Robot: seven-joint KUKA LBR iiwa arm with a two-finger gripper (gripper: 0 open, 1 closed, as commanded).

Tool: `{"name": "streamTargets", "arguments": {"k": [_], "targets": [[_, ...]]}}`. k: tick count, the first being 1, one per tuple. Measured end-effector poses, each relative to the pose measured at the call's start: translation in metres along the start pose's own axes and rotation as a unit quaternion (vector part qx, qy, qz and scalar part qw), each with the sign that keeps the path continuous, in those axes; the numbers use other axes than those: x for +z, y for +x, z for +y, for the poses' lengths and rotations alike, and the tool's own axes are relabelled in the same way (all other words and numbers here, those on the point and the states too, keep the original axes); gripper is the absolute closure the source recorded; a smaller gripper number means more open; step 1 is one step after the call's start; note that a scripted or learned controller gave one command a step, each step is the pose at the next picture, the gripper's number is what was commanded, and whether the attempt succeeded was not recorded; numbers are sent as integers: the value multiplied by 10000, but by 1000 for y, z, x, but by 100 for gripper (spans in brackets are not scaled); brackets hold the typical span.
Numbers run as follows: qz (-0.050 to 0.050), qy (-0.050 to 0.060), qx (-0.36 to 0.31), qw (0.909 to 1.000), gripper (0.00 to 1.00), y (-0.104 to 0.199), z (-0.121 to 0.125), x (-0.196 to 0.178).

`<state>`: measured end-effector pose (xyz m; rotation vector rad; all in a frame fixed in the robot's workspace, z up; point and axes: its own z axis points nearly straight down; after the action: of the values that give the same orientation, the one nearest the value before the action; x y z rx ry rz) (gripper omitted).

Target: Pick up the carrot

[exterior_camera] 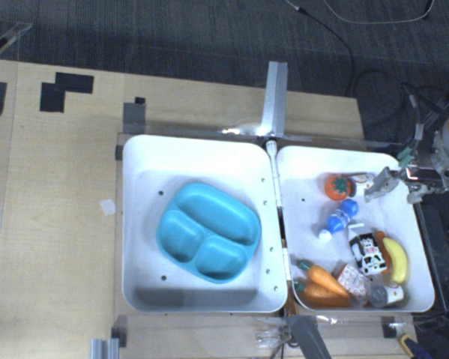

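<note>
While fingers (383,183) hover apart, carrot (326,279) lies binned.

Grey metal tool (395,182), orange-banded wrist

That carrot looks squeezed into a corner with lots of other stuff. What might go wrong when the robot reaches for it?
The carrot lies against the right bin's near wall, so a finger may hit the rim. An orange piece and a small packet press against it and could get grabbed or dragged instead. The gripper is at the far side, with a tomato and blue bottle between.
</note>
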<state>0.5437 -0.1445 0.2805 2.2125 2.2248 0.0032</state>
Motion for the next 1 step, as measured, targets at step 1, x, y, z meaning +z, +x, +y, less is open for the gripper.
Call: {"name": "streamTargets", "arguments": {"k": [1], "targets": [[6, 11, 166, 9999, 0, 66, -56, 96]]}}
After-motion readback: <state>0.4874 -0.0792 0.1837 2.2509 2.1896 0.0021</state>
